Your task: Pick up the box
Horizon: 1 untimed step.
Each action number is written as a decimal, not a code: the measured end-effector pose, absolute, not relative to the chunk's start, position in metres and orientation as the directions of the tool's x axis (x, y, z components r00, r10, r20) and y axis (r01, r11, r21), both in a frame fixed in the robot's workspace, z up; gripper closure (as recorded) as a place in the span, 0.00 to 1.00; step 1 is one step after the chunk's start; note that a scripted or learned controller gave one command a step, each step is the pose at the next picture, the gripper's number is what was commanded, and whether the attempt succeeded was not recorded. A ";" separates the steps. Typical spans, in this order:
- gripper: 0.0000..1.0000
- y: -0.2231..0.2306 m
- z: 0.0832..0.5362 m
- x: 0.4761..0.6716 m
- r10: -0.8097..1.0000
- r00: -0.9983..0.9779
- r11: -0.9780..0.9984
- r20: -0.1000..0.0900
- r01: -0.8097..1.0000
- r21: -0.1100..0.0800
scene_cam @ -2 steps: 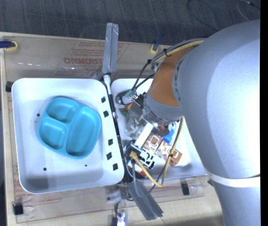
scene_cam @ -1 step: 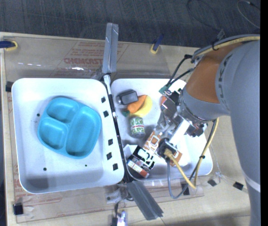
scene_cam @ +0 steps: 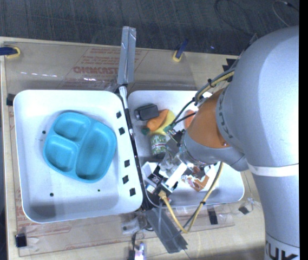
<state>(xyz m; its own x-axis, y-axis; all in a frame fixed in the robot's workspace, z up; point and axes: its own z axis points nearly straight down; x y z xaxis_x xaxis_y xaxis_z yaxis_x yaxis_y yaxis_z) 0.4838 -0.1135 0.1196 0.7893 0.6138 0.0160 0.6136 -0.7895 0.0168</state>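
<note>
In the right bin (scene_cam: pixel 227 191), a small white and orange-brown box (scene_cam: pixel 197 180) lies near the front, partly hidden under the wrist. My gripper (scene_cam: pixel 167 164) is low in this bin's front-left part, just left of the box and right below a green can (scene_cam: pixel 158 144). The arm covers most of the bin's right side. I see nothing clearly between the fingers.
A small black object (scene_cam: pixel 145 111) and an orange toy (scene_cam: pixel 160 121) lie at the back of the right bin. The left bin (scene_cam: pixel 29 145) holds a blue divided plate (scene_cam: pixel 80 145). The wall between the bins (scene_cam: pixel 128 145) is close to the gripper's left.
</note>
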 end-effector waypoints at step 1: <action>1.00 -0.107 0.108 0.495 0.605 0.796 -0.796 0.016 0.604 0.024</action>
